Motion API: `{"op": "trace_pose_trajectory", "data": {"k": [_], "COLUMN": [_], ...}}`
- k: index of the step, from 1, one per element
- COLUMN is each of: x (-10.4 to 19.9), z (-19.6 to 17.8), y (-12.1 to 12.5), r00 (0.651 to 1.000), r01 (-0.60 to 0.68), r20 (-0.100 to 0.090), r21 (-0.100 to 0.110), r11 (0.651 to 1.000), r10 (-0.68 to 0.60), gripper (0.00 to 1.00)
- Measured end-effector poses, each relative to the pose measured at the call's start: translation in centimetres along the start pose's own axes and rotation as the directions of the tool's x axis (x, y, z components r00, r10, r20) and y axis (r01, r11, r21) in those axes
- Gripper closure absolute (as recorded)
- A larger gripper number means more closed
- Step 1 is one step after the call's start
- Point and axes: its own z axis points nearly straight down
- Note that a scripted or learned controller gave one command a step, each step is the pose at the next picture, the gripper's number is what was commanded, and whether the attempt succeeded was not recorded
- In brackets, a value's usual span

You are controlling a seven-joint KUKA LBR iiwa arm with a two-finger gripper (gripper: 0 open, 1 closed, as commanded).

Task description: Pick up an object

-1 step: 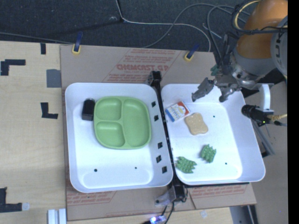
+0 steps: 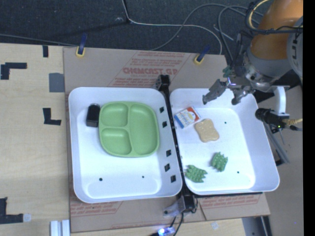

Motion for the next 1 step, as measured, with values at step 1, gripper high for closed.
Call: {"op": "trace_pose_trajectory", "data": {"k": [1], "x": [0.32], "z": [4.59], "y": [0.5], "r00": [1.0], "r01": [0.0], "r20": [0.001], "r21": [0.004], "r11": [1.0], "r10": [0.0], "gripper": [0.0]}}
